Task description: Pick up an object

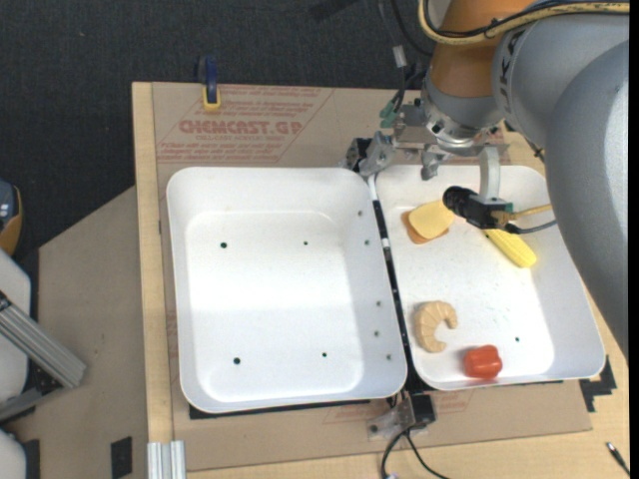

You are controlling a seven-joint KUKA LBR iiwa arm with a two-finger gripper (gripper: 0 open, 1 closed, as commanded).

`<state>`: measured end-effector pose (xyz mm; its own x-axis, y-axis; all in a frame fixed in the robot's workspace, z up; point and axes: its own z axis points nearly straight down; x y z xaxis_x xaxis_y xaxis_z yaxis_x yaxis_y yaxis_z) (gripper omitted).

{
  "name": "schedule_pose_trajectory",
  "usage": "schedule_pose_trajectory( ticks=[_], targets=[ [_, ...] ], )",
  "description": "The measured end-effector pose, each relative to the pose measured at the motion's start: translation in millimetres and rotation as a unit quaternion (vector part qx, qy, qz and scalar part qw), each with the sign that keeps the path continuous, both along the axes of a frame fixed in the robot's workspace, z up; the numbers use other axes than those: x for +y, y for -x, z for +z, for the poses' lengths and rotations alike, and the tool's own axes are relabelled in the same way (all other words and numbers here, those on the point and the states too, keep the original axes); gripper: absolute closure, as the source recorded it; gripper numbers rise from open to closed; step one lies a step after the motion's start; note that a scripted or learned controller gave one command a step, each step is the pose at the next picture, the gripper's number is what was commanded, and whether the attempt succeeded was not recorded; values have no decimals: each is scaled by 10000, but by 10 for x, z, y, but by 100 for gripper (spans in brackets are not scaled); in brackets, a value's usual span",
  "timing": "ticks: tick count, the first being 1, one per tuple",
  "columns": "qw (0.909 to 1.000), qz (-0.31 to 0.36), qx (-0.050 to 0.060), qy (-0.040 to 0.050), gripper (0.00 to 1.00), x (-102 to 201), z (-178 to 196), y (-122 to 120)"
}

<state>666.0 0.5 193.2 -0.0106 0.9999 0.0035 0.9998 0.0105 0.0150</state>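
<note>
nearest us in the right bin (504,302): a small red piece (482,361) by the front rim, and just behind it a tan croissant-shaped piece (434,325), the two close but apart. further back, a long yellow piece (513,250) lies at a slant, and a pale yellow wedge (429,222) sits near the wall shared with the left bin (270,297)

the gripper (457,163) hangs over the far end of the right bin, just behind the wedge; we see nothing held, and we cannot tell how wide it is set. we judge the step as the approach, with no pick made. the wedge is the closest candidate. next move, in our view: centre over one piece, come down straight, stay off the bin wall

surface: both bins are shallow, white and smooth, the left showing a few dark dots. they rest on a brown board (260,118) with red print, a blue and yellow clamp (209,80) at its far edge. beyond, dark carpet (100,28)
</note>
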Motion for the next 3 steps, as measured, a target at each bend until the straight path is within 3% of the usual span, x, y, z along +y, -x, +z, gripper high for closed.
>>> schedule_pose_trajectory(
  ticks=[1,2,3],
  targets=[
    [10000,-42,55,22,100,-71,28,27],
    [10000,-14,93,3,100,722,-92,113],
    [10000,-8,-7,-7,100,1455,1119,13]
  ],
)
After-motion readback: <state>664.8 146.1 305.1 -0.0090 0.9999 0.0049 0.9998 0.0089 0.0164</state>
